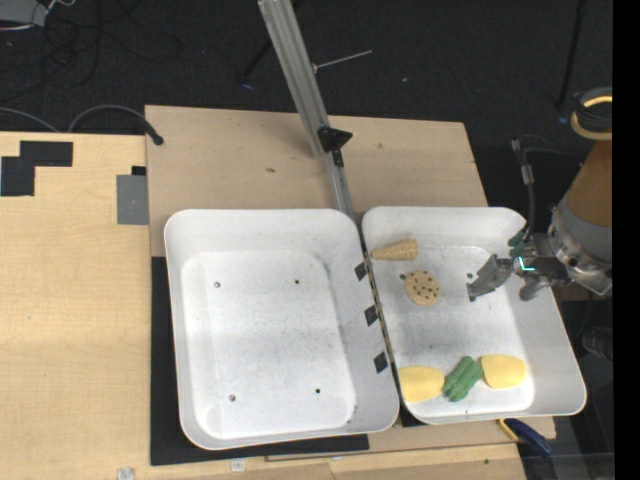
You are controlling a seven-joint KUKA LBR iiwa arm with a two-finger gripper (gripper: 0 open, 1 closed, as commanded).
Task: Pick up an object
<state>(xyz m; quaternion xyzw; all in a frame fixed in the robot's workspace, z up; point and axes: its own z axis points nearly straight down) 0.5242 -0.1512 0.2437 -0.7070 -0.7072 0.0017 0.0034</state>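
The right bin (545,388) holds a tan cone-shaped piece (395,251) near its upper left. A round chocolate-chip cookie (422,288) lies just below the cone. Along the bin's near side lie a yellow piece (421,382), a green piece (461,378) and another yellow piece (503,371), close together. My gripper (508,283) hangs over the right half of this bin, to the right of the cookie and apart from it. Its two fingers (487,277) are spread open with nothing between them.
The left bin (180,268) lies beside the right one, with black clips (370,313) along the shared edge. A slanted metal rail (300,78) rises behind the bins. The grey arm with its orange band (595,103) comes in from the right.
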